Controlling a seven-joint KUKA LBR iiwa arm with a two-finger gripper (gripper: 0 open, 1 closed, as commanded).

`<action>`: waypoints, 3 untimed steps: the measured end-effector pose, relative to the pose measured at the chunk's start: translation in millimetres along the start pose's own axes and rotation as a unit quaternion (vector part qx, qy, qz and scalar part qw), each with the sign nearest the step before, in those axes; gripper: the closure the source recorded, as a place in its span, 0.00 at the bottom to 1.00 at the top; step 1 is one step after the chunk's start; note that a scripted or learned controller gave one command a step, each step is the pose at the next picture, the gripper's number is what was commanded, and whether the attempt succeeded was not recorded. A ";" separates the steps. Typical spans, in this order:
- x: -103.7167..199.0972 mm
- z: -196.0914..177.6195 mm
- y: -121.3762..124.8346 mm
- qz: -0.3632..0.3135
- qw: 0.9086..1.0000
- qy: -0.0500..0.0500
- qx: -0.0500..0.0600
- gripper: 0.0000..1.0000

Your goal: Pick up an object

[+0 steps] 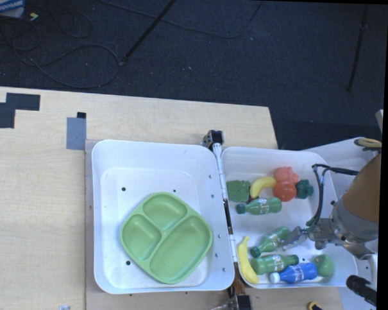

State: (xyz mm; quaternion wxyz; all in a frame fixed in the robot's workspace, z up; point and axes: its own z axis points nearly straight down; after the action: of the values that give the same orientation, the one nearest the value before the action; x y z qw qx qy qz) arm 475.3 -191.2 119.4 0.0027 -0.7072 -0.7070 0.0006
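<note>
- Camera view: the end effector (299, 236) sits low in the right bin (245, 161), its tips pointing left; whether they stand wide or narrow cannot be told, and nothing shows between them.
- Just left of the tips, almost touching, lies a green bottle (270, 240); its long axis slants, cap lower left, base toward the tips.
- Another green bottle (275, 262) and a blue bottle (296, 274) lie below; their labels are unreadable.
</note>
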 end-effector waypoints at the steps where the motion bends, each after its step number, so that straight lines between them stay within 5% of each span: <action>1: -1.3 -8.6 -0.4 0.002 1.000 0.001 0.001 1.00; 2: -1.5 -8.6 -0.5 0.003 1.000 0.001 0.001 0.00; 3: -22.2 -28.7 -0.2 0.000 1.000 0.000 0.000 0.00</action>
State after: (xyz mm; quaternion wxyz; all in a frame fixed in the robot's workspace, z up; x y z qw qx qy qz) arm 475.2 -213.5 148.0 0.0022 -0.7075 -0.7067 0.0007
